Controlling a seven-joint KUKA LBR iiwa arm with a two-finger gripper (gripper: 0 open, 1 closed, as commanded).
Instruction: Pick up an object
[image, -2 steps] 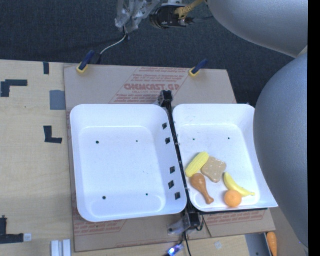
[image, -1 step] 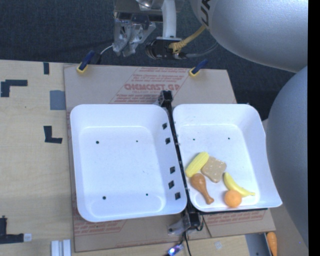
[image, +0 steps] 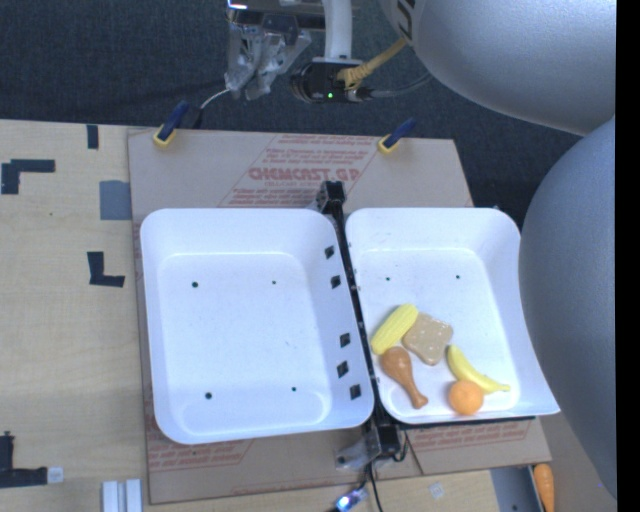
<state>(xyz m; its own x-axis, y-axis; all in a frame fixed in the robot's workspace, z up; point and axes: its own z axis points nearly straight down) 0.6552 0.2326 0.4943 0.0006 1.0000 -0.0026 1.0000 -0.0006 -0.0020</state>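
Grey arm casing (image: 580, 250) bulks largest, curving down the right side above the bench. Its gripper (image: 262, 55) hangs at the top, beyond the far edge of the cardboard sheet (image: 300, 175), well apart from both bins; whether it is spread or closed I cannot tell at this angle, and nothing shows in its grasp.

Everything worth taking lies in the right bin (image: 430, 240), bunched in the near corner. Corn (image: 394, 327) lies slantwise toward the divider, touching the toast (image: 428, 339) just to its right. A drumstick (image: 403, 373) lies below the corn, its thin end pointing toward the near rim. To the right, a banana (image: 473, 372) curves along with an orange (image: 465, 398) touching its underside. The left bin (image: 240, 330) has only small dark dots on its floor.

These look like toy food: probably light, stiff and smooth, so likely to skid or roll if nudged. The orange seems hardest to pinch, being round. The drumstick's narrow shank looks the best hold, or the corn taken across its short width. The crowding is a risk, since neighbours leave little room beside any piece.
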